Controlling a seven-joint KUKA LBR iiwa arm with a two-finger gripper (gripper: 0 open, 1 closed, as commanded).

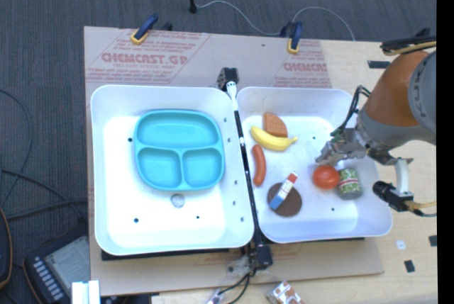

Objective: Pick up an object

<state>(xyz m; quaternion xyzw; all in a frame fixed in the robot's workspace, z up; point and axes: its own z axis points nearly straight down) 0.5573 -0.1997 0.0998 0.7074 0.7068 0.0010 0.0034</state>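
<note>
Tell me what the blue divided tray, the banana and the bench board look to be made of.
Blue divided tray: likely moulded plastic, smooth, with a soft sheen and rounded compartment walls.
Banana: probably toy plastic; uniform yellow, slightly glossy.
Bench board: seems a panel under brown printed protective paper, matte; the core material is hidden.

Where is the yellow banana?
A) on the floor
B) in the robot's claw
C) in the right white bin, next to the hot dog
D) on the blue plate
C. The banana lies in the right bin, just above the hot dog, while the blue plate sits in the left bin and the claw is farther right, by the tomato.
</note>
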